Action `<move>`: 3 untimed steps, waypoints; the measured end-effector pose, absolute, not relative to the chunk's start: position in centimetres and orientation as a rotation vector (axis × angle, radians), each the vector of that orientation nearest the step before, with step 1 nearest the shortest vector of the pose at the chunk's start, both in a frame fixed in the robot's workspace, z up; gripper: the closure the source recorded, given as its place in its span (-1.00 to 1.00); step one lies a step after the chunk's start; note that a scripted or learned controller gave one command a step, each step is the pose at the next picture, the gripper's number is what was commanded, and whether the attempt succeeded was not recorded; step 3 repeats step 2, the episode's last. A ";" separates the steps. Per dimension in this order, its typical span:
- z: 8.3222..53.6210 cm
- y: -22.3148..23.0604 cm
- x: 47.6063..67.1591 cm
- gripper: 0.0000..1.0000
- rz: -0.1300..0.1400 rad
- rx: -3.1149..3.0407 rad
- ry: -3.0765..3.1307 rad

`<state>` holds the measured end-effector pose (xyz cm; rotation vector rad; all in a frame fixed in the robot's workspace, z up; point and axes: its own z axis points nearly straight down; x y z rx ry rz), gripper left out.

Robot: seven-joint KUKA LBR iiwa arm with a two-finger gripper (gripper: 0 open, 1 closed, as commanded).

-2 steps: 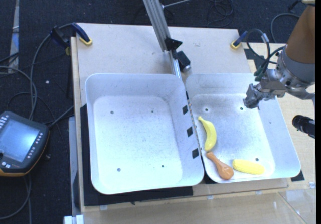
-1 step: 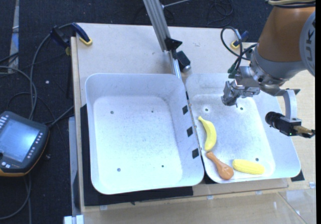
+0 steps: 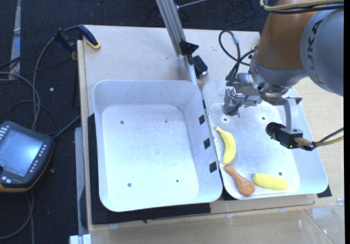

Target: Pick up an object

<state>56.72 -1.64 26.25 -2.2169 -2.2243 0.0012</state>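
In the right bin (image 3: 309, 174) lie three things: a yellow banana (image 3: 227, 145) near the bin's left wall, an orange-brown drumstick-shaped toy (image 3: 241, 181) by the front left corner, and a yellow corn cob (image 3: 270, 181) at the front. My gripper (image 3: 232, 106) hangs over the back left part of this bin, a short way behind the banana and apart from it. Nothing shows between its fingertips.
The left bin (image 3: 147, 139) stands beside the right one, its wall meeting the right bin's along a ridge with black clips. A slanted metal post (image 3: 172, 16) rises behind the bins. The bench edge runs close in front.
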 end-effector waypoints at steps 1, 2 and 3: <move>26.6 3.4 57.7 1.00 -0.001 -2.217 -2.226; 24.7 8.7 58.5 1.00 0.001 -2.217 -2.225; 24.7 8.7 58.5 1.00 0.001 -2.217 -2.225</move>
